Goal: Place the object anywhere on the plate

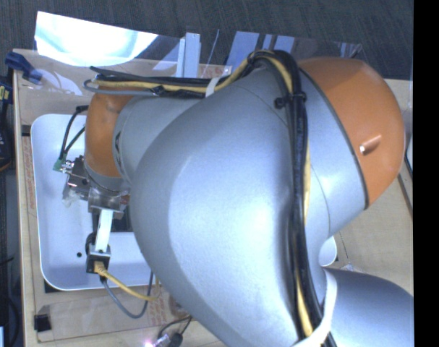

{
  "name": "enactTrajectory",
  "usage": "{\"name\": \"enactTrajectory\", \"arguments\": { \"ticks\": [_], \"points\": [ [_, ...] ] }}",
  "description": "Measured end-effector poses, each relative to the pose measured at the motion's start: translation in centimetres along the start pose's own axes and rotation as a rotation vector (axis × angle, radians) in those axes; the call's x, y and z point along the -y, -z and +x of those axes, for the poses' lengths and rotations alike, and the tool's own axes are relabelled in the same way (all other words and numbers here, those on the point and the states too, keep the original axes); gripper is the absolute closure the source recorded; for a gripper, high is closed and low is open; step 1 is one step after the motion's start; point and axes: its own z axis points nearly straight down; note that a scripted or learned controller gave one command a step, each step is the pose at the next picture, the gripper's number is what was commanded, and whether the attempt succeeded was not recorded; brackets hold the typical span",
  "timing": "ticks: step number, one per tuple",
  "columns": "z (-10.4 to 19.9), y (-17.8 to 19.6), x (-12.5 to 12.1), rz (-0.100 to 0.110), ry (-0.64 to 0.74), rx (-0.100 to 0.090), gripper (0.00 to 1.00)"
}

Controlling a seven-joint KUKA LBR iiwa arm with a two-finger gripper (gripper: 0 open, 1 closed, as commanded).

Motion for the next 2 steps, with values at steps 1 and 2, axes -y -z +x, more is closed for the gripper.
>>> {"name": "enactTrajectory", "arguments": {
  "ticks": [1, 2],
  "points": [
    [-7.8, 3.9, 0.1, 0.000, 0.194, -0.002, 1.00],
    [-5.5, 0.2, -1.0, -0.001, 0.029, -0.002, 1.00]
  ]
}}
